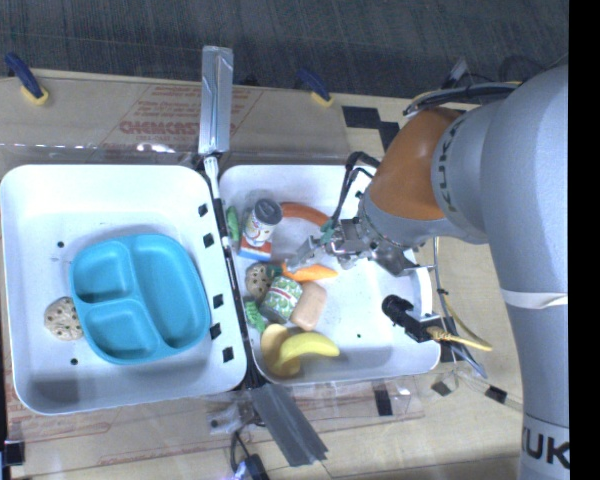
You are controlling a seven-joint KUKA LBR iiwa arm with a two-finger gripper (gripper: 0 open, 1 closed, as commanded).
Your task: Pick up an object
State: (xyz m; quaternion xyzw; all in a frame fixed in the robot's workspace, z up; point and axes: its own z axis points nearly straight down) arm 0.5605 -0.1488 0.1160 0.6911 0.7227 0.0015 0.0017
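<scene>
Bench, two bins. Gripper (325,246) low in right bin (380,343) over carrot (310,270); finger state unclear. Step: approach. Next: confirm grasp.

A shallow white left bin (35,208) sits well to the left of the gripper (330,240), and a matching right bin (370,318) lies under it. Both rest on a brown cardboard sheet (160,118). Two blue clamps (28,78) sit at its far edge.

Even bright overhead light, white bins (20,268) slightly washed out, soft shadow under the blue tray (140,298), overall soft focus, small items fuzzy.
</scene>
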